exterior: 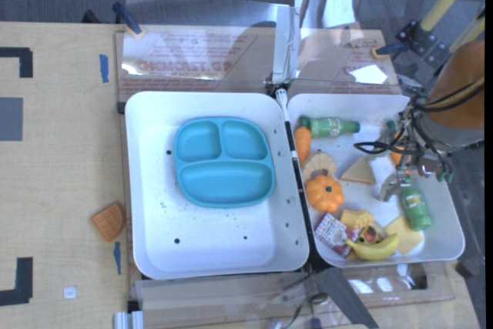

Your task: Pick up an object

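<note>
two white bins sit side by side on the worktop [54, 135]; the left bin [146, 189] carries a blue divided plate [223, 162], and the right bin [447, 235] holds the toy food. the gripper [402, 179] hangs low over the right bin's 3 o'clock side, and whether its jaws are spread or clenched i cannot tell, as cables and metal blur together there. the likeliest target is the green bottle [415, 210], lying just beside the gripper toward 5 o'clock, its long axis running roughly 11 to 5 with the cap end apparently nearest the gripper. a second green bottle [330, 126] lies well apart toward 10 o'clock, long axis near 9 to 3. an orange pumpkin [324, 193] and a banana [375, 247] lie further off.
</note>
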Tool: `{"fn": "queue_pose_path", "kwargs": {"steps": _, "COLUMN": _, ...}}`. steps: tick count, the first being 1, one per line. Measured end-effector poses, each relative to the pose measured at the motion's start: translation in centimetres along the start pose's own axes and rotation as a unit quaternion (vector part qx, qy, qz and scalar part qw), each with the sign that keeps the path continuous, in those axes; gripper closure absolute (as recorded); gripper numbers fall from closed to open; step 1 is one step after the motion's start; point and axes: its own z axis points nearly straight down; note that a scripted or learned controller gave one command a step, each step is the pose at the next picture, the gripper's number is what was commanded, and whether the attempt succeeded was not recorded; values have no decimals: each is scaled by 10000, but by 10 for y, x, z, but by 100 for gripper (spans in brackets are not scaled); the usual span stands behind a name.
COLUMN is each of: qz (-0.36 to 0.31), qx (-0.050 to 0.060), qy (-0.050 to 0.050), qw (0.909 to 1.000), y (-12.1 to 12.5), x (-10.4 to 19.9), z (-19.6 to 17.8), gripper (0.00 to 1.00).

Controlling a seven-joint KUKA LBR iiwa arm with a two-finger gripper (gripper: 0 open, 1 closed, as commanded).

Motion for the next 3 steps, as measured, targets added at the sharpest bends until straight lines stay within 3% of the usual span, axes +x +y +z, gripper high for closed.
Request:
{"fn": "queue_pose_path", "kwargs": {"steps": 1, "qz": 1311, "qx": -18, "qy": 30, "qw": 9914, "y": 91, "x": -39, "z": -20, "gripper": 0}}
{"fn": "queue_pose_path", "kwargs": {"steps": 2, "qz": 1045, "qx": -10, "qy": 1, "qw": 9945, "y": 86, "x": -6, "z": 3, "gripper": 0}}
{"fn": "queue_pose_path", "kwargs": {"steps": 3, "qz": 1282, "qx": 7, "qy": 14, "qw": 9917, "y": 20, "x": 10, "z": 3, "gripper": 0}}
